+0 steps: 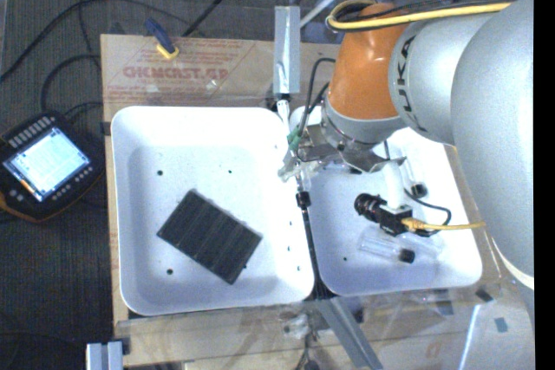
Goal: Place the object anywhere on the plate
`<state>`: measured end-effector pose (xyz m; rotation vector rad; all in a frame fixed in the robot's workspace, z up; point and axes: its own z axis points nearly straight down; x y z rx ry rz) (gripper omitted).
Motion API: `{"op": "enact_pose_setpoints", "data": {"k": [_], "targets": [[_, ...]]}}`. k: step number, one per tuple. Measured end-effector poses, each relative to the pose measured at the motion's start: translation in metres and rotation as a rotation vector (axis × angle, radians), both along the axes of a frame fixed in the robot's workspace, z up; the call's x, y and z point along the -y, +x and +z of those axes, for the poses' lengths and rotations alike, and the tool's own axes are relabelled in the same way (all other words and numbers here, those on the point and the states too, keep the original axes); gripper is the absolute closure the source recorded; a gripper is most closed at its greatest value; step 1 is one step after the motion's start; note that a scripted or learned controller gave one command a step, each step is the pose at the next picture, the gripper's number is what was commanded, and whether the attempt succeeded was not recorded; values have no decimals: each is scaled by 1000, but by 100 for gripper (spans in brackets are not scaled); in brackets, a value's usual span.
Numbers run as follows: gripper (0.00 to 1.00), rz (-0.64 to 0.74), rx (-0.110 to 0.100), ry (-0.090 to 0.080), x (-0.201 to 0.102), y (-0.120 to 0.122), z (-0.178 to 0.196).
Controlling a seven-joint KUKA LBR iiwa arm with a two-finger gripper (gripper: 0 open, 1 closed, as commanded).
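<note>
Dark carpet is showing at far left, with a handheld screen unit (pixel 48 160) sitting on it, display glowing, cables trailing off it. Brown cardboard sheet (pixel 191 74) is lying under the bins, and a small blue clip (pixel 162 37) is sitting near its top edge. Left bin (pixel 130 143) is holding the plate (pixel 209 236), a black ridged rectangle lying flat and turned at a slant, in the lower middle of the bin floor, apart from the walls. Gripper (pixel 301 178) is hanging over the shared wall between the two bins, near its upper half; whether it is open or closed cannot be told from this angle, and it is not showing anything held. Right bin (pixel 347 273) is holding the object (pixel 380 245), a small clear piece with a dark end, lying on the bin floor towards the lower edge, well apart from the plate and below-right of the gripper. Arm (pixel 486 100) is reaching in from the right, grey and bulky, with its orange band (pixel 368 74) sitting just above the wrist and covering the top of the right bin.
</note>
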<state>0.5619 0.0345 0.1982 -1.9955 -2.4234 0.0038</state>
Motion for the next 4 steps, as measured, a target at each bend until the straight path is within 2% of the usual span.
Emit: {"op": "enact_pose_setpoints", "data": {"k": [1, 2, 3, 4], "targets": [[100, 21, 1, -1, -72, 24, 14], [100, 628, 4, -1, -87, 107, 29], [100, 907, 4, 1, -185, 92, 26], [100, 1255, 4, 2, -189, -14, 111]]}}
